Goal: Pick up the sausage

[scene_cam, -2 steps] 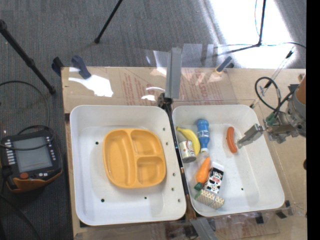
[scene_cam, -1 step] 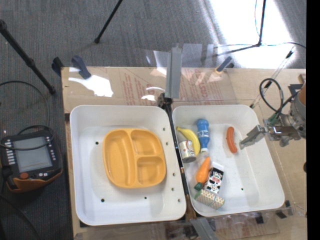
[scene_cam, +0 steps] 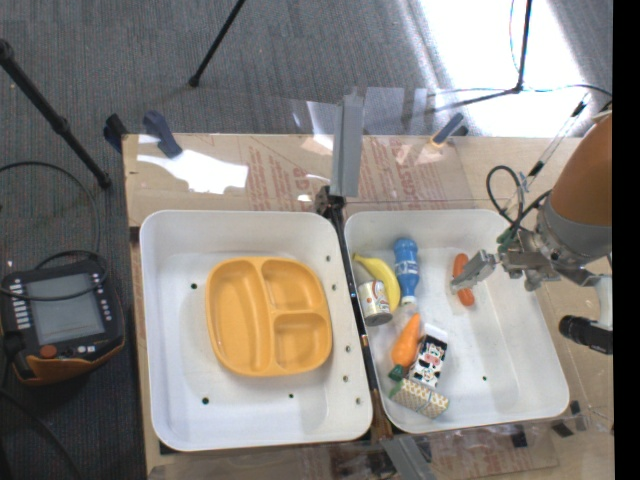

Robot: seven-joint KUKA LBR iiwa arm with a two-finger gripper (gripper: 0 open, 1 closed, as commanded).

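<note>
The arm is reaching in over the right bin, and the gripper is sitting right at the sausage. I judge that the grasping step is in hand: the gripper is at the target, but no lift is showing yet. The grey finger is lying across the middle of the sausage, so I cannot tell how wide the fingers are standing, or if they are really holding it.

The next move is calling for a firm closing on the sausage and then a straight lift, away from the blue bottle.

The sausage is lying just right of the blue bottle, apart from it, on the bare bin floor. It is looking small, orange-red and elongated, with rounded ends.
</note>
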